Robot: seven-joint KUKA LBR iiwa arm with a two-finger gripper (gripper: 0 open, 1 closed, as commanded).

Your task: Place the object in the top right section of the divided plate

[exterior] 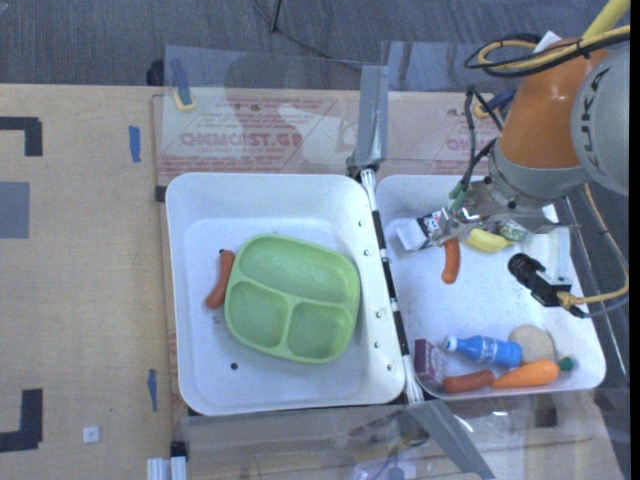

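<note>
**Inspection: gripper over the right bin, sausage at its tip**

Camera view. My gripper (446, 228) stands over the far left corner of the right bin (480, 303), with the orange band (545, 118) of my arm above and to the right of it in the view. I cannot tell whether my grip is open or closed; the tip is too small and cluttered to read.

The sausage (451, 261), small and orange-red, lies directly below my gripper in the view. It is lengthwise, and its upper end reaches the gripper's tip. I cannot confirm whether it is held or merely lying on the bin floor under me.

Just right of my gripper is a yellow piece (487, 239). Just left of it, against the bin wall, is a white packet (405, 234).

Well below my gripper, along the near edge of the same bin, several items are grouped. These are a blue bottle (487, 349), a round beige item (533, 342), a carrot (527, 374) and a second sausage (467, 381).

The divided plate (290, 268), green, lies in the left bin (190, 218), well apart from my gripper, to its left and slightly lower in the view. It is turned at an angle, with one large section and two smaller ones. A third sausage (219, 279) lies on the bin floor against the plate's far side from me.
</note>
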